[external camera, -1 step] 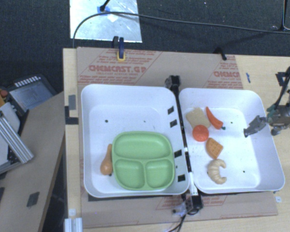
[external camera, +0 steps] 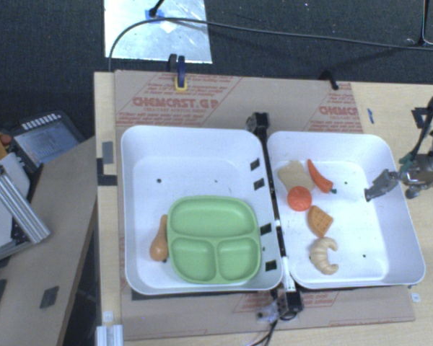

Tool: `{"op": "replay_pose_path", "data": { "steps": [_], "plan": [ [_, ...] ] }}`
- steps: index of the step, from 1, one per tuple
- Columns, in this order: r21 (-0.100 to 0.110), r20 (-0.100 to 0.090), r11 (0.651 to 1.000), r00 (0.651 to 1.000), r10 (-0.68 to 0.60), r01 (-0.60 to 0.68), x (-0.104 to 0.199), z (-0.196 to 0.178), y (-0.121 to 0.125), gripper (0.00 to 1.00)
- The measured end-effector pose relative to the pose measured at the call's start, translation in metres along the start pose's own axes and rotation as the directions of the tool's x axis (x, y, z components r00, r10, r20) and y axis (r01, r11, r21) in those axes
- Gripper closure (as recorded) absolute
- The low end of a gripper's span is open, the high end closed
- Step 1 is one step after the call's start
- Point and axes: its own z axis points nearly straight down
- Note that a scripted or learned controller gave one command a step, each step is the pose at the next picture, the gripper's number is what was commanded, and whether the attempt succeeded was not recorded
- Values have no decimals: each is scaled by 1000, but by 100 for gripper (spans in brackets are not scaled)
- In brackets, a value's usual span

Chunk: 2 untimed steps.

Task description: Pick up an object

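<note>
Gripper (external camera: 379, 186) sits at the right side of the right bin (external camera: 390, 262), above its right wall, well apart from the food. Fingers: too small and blurred to say how far open; nothing visibly between them.

Candidate objs all lie in the right bin's left half: orange ball (external camera: 299, 198), chilli-like red-orange piece (external camera: 320, 176), beige slab (external camera: 291, 174), waffle-like wedge (external camera: 320, 221), croissant (external camera: 324, 255).

Risks, as I judge them: ball, slab and chilli piece are touching or nearly so, so a descent there may pinch two things or shove one aside. Ball prob rolls off a closing finger. Croissant and wedge lie apart from the rest, likely easier targets.

Left bin (external camera: 141, 150) holds a green compartment tray (external camera: 213, 238) w/ a tan, pear-like toy (external camera: 160, 242) just beside its left edge. Bins rest on cardboard (external camera: 202, 99) on the bench (external camera: 105, 121). Dark floor (external camera: 43, 49) beyond, cables (external camera: 310, 38) across it, another bench at left w/ a gadget (external camera: 47, 139).
</note>
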Motion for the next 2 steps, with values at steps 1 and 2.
{"op": "replay_pose_path", "data": {
  "steps": [1,2],
  "plan": [
    [4,-2,1000,1000,2,-2,-2,61,5,0],
    [3,-1,1000,1000,2,-2,-4,105,11,0]
  ]
}}
